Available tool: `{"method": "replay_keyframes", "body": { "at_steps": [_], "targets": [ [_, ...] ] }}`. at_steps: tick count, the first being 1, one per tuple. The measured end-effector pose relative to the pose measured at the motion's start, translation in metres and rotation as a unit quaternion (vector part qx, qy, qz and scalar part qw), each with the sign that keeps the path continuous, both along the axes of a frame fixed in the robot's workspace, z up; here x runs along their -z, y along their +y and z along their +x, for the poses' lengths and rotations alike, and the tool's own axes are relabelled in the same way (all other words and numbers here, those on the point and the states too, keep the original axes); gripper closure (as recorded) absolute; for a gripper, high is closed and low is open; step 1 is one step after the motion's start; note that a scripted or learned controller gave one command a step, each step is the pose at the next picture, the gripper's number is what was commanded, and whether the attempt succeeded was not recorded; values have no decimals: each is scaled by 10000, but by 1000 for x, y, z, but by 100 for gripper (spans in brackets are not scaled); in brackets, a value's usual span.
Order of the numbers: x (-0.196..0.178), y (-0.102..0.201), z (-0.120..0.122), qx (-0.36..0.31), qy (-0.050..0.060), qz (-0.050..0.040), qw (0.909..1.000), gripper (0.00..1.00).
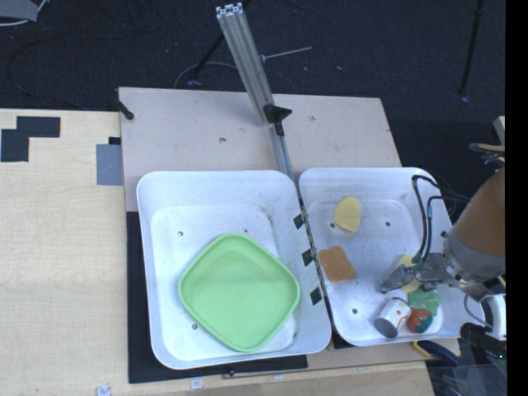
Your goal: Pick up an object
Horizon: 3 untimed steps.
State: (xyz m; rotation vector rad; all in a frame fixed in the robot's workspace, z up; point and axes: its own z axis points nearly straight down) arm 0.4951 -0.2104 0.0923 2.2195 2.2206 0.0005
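The right bin (375, 190) holds a pale yellow lump (348, 214) near its back and an orange-brown square pad (337, 264) by its left wall. A white and grey cup (390, 318) lies on its side at the front. A red and green toy (421, 321) sits just right of the cup. My gripper (402, 280) hangs low over the bin's right half, just above the cup and toy and right of the pad. Nothing visible sits in it. The arm's wrist (478, 254) hides the bin's right rim.
The left bin (165, 196) holds a large light green square plate (239, 291). A metal rail (252, 60) slants down from the back to the gap between the bins. A black cable (422, 213) loops over the right bin's far right side.
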Motion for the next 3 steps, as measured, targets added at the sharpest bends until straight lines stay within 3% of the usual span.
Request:
{"method": "replay_keyframes", "body": {
  "at_steps": [1, 3],
  "targets": [
    [-11, -1, 0, 8, -10, -4, 10000, 100],
    [-124, -2, 0, 3, -13, -1, 10000, 100]
  ]
}}
